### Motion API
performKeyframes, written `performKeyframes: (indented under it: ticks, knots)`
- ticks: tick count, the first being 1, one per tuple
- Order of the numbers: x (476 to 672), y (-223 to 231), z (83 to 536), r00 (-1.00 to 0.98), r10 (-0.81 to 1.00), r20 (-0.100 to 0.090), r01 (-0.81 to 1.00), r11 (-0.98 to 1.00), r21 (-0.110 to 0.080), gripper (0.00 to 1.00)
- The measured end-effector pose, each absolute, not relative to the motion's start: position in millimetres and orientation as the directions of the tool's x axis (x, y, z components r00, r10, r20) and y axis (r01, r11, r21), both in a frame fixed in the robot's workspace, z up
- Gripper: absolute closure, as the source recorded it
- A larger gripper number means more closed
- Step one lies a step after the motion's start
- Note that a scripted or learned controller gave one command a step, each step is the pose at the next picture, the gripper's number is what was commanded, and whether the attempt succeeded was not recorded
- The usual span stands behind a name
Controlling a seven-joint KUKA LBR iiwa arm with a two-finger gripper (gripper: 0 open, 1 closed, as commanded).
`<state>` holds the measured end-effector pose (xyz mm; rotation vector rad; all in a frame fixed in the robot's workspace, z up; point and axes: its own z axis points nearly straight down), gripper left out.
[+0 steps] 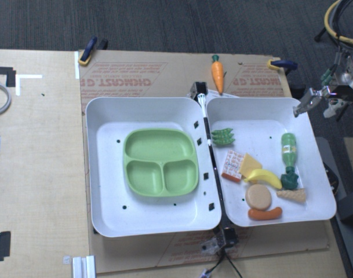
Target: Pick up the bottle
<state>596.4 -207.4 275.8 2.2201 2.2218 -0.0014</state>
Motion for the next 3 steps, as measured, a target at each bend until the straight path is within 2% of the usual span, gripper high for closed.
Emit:
performKeyframes:
  ticks: [1, 2, 3]
  knots:
    - [601.1, -211.5, 91.8, 0.253, 0.967, 0.018, 0.967, -0.253, -0.011, 0.0]
    - [600.6, -218.8, 103.1, 0.254, 0.967, 0.002, 0.967, -0.254, -0.001, 1.0]
    - [572.3, -157.3, 219.9, 0.406, 0.914, -0.001, 0.914, -0.406, -0.001, 1.0]
